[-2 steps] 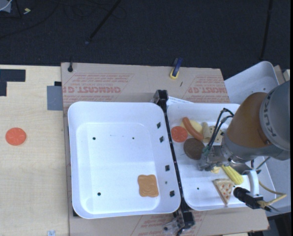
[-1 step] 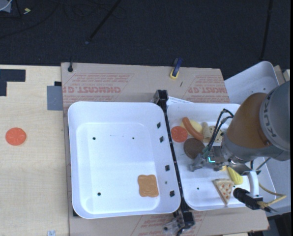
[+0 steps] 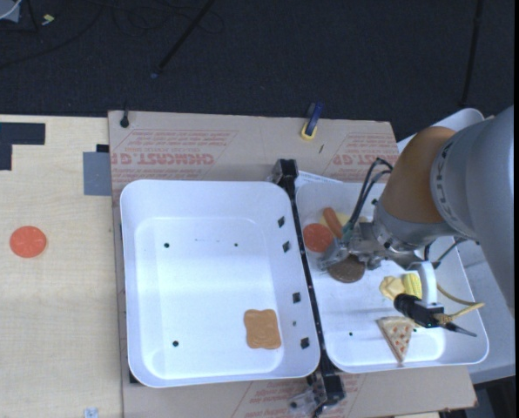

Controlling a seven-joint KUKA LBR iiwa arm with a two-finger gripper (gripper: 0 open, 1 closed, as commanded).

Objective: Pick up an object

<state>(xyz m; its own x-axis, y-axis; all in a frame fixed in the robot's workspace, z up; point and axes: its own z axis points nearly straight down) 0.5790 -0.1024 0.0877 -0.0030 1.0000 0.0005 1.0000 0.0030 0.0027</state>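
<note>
In the right bin (image 3: 468, 342) my gripper (image 3: 345, 249) is down low at the left side. It hangs over the spot where a red round slice (image 3: 316, 236) and a brown disc (image 3: 347, 272) meet. An orange sausage-shaped piece (image 3: 332, 219) lies just behind the gripper. To its right sit a yellow piece (image 3: 398, 286) and, nearer the front, a pizza-like wedge (image 3: 396, 337). A tan toast-like square (image 3: 262, 329) lies at the front right of the left bin (image 3: 146, 233).
The black divider (image 3: 296, 259) between the two bins runs just left of the gripper. The grey arm with its orange band (image 3: 421, 185) covers the right bin's far right part. A cardboard sheet (image 3: 198, 151) lies under both bins.
</note>
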